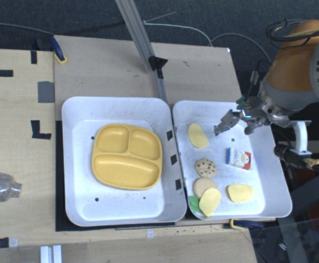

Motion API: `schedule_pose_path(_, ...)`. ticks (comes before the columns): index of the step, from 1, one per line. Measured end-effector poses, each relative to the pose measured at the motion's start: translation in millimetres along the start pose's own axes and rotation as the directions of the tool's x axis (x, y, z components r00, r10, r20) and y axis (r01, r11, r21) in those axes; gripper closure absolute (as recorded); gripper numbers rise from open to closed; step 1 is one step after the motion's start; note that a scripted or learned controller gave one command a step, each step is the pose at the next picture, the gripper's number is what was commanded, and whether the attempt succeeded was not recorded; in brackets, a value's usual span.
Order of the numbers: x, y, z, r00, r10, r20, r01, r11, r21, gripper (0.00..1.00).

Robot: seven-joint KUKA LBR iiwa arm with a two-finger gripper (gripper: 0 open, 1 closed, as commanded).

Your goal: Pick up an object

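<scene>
A divided plate (127, 155) lies in the left bin (71, 163); a cookie (205, 167) and small carton (239, 158) lie in the right bin (274, 196).

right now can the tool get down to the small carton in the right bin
Probably yes. The tool hangs over the right bin, above and just left of the small carton. The carton lies flat by itself, apart from the cookie and the yellow pieces, with nothing lying on top of it.
</scene>
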State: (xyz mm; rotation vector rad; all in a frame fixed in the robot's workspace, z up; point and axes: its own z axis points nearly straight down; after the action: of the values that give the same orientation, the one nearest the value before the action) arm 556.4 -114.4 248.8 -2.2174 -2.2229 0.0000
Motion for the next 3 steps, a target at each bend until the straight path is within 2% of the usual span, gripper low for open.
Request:
schedule_pose_path(1, 1, 0, -10, 1.000, -0.002, -0.002, 0.002, 1.000, 0.001, 1.00)
schedule_pose_path(2, 72, -9, 33, 1.000, -0.005, -0.001, 0.005, 1.000, 0.005, 1.00)
schedule_pose_path(3, 105, 105, 62, 1.000, -0.003, 0.001, 0.003, 1.000, -0.003, 1.00)
